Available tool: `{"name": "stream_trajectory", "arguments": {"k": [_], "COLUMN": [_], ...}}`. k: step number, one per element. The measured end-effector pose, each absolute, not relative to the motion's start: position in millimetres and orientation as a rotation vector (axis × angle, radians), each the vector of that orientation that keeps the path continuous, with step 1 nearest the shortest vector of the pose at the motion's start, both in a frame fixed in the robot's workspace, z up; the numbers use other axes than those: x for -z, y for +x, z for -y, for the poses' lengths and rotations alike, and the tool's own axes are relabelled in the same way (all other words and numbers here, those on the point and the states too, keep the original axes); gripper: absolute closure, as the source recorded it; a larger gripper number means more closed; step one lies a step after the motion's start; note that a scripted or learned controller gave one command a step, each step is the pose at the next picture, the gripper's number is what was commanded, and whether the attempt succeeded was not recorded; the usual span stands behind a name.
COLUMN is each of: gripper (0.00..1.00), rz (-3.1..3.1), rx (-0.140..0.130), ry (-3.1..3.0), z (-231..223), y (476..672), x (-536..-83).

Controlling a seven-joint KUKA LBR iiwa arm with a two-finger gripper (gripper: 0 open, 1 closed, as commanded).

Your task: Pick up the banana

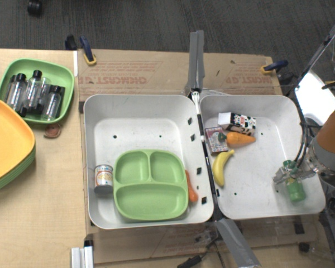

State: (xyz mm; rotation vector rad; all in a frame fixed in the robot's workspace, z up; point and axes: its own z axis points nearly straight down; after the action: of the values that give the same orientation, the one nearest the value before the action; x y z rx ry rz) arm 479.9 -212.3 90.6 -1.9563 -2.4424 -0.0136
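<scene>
The banana (220,166) lies in the right bin (268,205), close to the wall that this bin shares with the left bin (95,149), with its stem end up and its body curving down. It is free; nothing grips it. Just above the banana lies a carrot (240,139), almost touching the tip of the banana, and a small flat packet (215,139) is beside the carrot, on the side of the shared wall. Above the carrot there is a white box (225,118) and next to it a small box with a black and white pattern (243,121). The gripper (289,175) is well apart from the banana, on the far side of the right bin from it, low near the bin wall, and a green object (295,191) sits directly below the gripper. Whether the gripper is spread or pressed together, I cannot tell, because this part is small and unclear. On the other side of the banana, in the left bin, a green divided plate (151,184) lies flat, with a small can (103,178) standing at its far side and an orange object (191,187) squeezed between the plate and the shared wall. Farther from the banana, outside the bins, a green tray (61,80) holds several dark-capped bottles (33,94), and a stack of yellow plates (8,149) lies below it.
</scene>
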Motion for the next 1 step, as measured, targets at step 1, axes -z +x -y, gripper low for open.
{"name": "stream_trajectory", "arguments": {"k": [1], "gripper": [1.0], "rz": [2.465], "rx": [0.013], "ry": [-1.928], "z": [212.5], "y": [479.8], "x": [-90.4]}}
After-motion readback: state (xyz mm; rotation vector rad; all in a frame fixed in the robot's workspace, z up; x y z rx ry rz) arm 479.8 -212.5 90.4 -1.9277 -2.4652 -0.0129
